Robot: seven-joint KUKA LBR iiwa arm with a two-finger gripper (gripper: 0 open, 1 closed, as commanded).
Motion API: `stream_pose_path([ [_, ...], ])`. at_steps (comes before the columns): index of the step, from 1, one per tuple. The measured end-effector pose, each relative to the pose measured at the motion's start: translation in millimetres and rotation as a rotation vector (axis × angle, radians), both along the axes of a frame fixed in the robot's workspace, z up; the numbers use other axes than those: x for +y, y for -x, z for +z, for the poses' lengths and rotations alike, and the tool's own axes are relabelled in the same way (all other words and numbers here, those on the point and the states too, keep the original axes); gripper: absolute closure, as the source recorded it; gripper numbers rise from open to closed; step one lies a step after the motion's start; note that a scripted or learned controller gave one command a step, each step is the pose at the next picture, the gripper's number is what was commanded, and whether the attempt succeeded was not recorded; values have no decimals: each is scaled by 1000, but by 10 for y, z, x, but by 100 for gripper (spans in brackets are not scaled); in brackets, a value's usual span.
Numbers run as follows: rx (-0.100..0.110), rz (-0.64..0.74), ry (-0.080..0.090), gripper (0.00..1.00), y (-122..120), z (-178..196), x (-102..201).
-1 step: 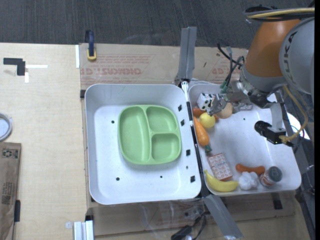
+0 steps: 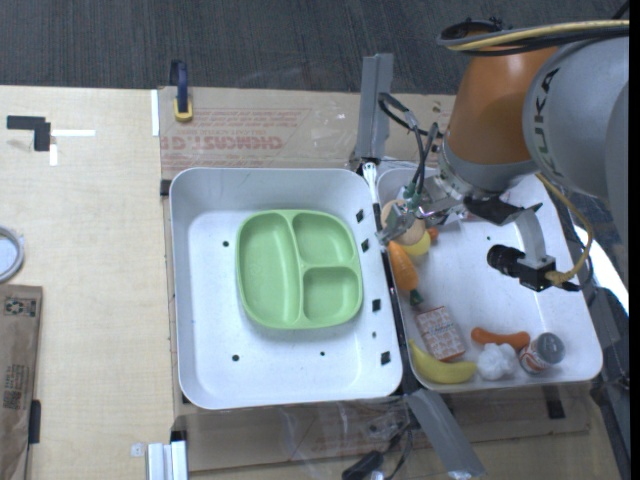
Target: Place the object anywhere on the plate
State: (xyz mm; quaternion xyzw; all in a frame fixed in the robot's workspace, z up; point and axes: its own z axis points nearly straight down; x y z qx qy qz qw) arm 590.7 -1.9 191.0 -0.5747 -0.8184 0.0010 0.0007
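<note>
Near edge, right bin (image 2: 590, 353): banana (image 2: 440, 366) at the front left corner; patterned red-and-white packet (image 2: 440, 330) just behind it; white lump (image 2: 494, 361), small round jar (image 2: 545, 349) and orange piece (image 2: 500, 337) near the front right
Middle: green three-part plate (image 2: 298, 268) sits in the left bin (image 2: 200, 298), nothing on it; carrot (image 2: 403, 266) lies by the right bin's left wall
Far: gripper (image 2: 408, 211) low over the right bin's back left corner, beside a yellow item (image 2: 417, 241); cannot tell its finger state

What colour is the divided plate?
Light green plate, seen best in the camera view.
</note>
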Motion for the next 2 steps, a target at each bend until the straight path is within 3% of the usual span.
stream_pose_path([
  [1,0,302,0,100,119,72,716],
  [2,-1,302,0,0,119,72,713],
])
